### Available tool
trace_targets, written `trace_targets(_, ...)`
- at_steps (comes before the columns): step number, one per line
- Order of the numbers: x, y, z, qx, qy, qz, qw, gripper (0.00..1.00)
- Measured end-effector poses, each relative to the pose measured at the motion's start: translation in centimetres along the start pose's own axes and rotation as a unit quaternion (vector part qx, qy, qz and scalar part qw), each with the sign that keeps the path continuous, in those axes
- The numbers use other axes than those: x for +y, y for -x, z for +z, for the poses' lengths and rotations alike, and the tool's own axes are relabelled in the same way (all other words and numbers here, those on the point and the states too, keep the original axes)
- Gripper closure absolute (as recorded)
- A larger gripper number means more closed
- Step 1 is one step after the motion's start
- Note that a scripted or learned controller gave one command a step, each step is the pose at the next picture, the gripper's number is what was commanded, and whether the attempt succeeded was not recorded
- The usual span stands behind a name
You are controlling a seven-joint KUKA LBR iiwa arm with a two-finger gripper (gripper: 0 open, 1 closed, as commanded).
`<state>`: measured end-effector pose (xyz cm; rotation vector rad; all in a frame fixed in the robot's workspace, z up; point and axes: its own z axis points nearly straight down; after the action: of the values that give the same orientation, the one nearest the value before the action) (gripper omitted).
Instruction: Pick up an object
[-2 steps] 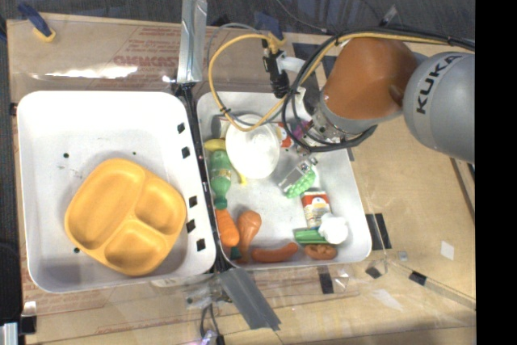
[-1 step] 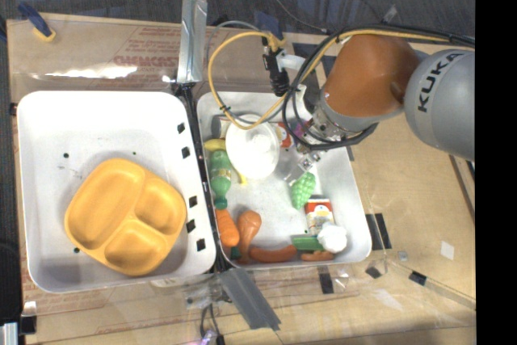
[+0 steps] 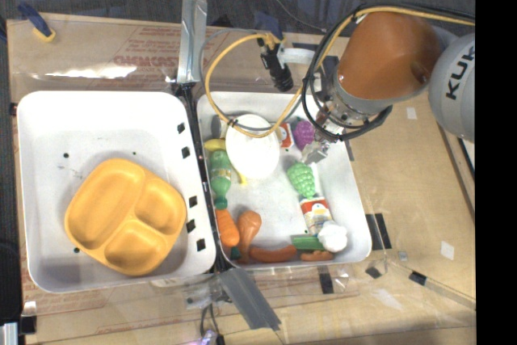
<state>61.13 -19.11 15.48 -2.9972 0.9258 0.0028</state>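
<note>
Nothing was lifted yet: the pincer (image 3: 317, 148), grip impossible to tell, hung low over the purple plastic grapes (image 3: 303, 131).

i see the left white bin (image 3: 40, 174) holding a yellow divided tray (image 3: 125, 214), tilted. under both bins lies the tan worktop (image 3: 404, 198), with black tape marks (image 3: 378, 232) near the right bin's corner.

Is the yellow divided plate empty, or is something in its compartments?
Empty. The yellow divided plate lies face up in the left bin, and its compartments show bare yellow plastic. The toy food is all in the right bin.
</note>
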Motion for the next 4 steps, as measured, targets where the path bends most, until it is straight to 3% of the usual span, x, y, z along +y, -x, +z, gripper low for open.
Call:
trace_targets(1, 1.3, 2.7, 0.0, -0.001, -0.001, -0.115, 0.9934, 1.0)
trace_targets(2, 2.7, 1.1, -3.6, 0.0, -0.001, -0.182, 0.9832, 1.0)
trace_targets(3, -1.4, -4.6, -0.5, -0.003, -0.002, -0.181, 0.9835, 1.0)
trace_targets(4, -1.3, -4.7, -0.7, -0.001, -0.002, -0.181, 0.9836, 0.0)
